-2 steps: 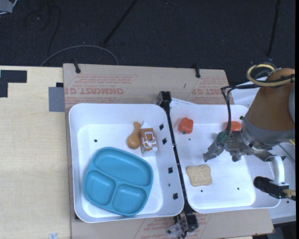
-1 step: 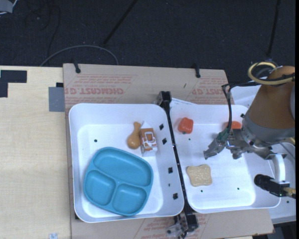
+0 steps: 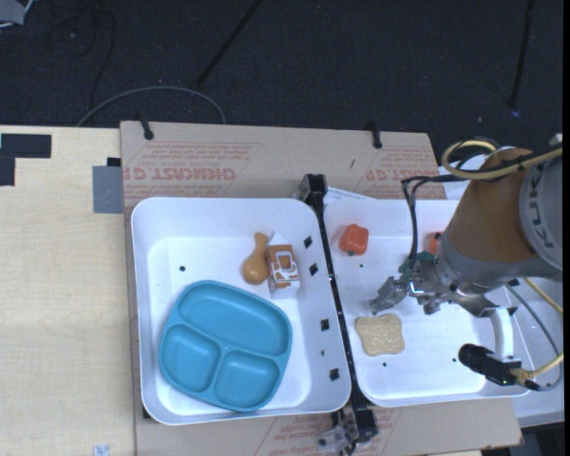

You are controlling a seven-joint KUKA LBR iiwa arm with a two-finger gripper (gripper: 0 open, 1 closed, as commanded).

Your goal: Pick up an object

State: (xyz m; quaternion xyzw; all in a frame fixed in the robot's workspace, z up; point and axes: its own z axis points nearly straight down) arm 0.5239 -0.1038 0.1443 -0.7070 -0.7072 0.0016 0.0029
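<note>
Looking down at a slant on two shallow white bins side by side across the middle of the frame, on a brown cardboard sheet over a pale wooden bench. Left bin (image 3: 152,255): a blue divided plate (image 3: 226,345) at lower left, and above it, toward the centre, a tan toy chicken drumstick (image 3: 256,260) touching a small brown-and-white carton (image 3: 284,268). Right bin (image 3: 399,218): an orange-red toy pepper or tomato (image 3: 354,239) near its upper left corner, and a beige slice of toy bread (image 3: 379,334) lying flat lower down, near the divider. Reaching in from the right edge, the grey arm with its orange band, wrist low over the right bin, gripper (image 3: 388,295) pointing left, just above the bread slice. Whether spread or pressed together cannot be told; nothing seen pinched there. Judging progress: early, approach made, no object lifted, every candidate resting on a bin floor. Left to do: close on one item, probably the bread as nearest, then raise it clear. Flat slice likely hard to pinch.
</note>
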